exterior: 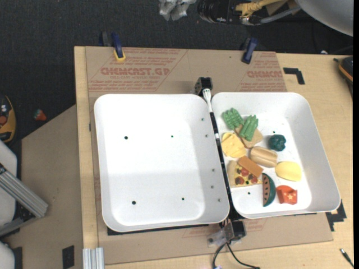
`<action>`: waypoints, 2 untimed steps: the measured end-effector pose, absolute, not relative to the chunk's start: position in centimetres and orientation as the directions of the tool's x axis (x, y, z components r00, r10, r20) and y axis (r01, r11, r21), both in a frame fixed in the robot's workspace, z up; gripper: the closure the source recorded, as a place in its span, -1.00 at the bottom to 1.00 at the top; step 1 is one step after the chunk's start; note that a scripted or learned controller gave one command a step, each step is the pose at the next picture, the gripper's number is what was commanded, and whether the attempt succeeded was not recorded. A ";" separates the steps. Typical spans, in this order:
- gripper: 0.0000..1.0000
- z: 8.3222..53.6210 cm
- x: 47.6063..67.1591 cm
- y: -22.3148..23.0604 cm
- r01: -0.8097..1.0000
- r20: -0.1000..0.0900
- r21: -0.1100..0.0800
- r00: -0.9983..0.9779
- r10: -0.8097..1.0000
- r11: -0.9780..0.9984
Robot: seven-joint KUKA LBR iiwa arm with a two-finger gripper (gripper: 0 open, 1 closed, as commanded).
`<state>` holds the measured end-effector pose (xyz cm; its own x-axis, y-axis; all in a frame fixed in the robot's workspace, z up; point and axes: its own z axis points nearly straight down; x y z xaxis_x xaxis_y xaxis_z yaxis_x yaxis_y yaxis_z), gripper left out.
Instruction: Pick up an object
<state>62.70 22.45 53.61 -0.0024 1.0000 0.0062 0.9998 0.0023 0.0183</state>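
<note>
We find the toy food heaped in the right bin (314, 128), the lemon (288, 171) outermost and easiest to reach. The gripper (175, 4) hangs beyond the bench; its state we cannot tell.

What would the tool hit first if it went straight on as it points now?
Probably the dark floor beyond the far edge of the bench; the blurred tool seems to point downward there, though depth is unclear.

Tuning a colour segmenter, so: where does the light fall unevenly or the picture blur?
Camera view: a soft shadow dims the upper half of the left bin, its lower half bright; the toy food in the right bin is evenly lit; the gripper at the top edge looks blurred.
</note>
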 end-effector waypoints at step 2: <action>1.00 54.6 66.6 22.4 1.000 0.006 0.021 -0.002 1.000 0.002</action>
<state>66.63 22.39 54.62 -0.0022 1.0000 0.0057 0.9998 0.0021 0.0207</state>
